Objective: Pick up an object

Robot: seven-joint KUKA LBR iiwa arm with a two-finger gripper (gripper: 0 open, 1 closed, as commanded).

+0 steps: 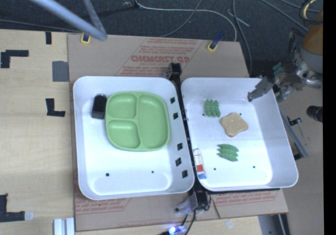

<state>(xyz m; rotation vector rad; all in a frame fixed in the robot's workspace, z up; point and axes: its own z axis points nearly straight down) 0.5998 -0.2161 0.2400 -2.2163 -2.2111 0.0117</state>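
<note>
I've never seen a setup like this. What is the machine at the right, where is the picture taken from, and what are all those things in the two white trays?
The picture comes from one camera fixed above the bench, looking down at a slant. The grey machine at the right is a robot arm, and the dark part at its end is its claw, which hangs over the upper right corner of the right bin. I see nothing held in it.

In the right bin lie a tan slice of toy bread, two small green toy vegetables, one above the bread and one below it, and a small red and white packet against the left wall.

The left bin holds a green divided plate with a small black object beside it.
</note>
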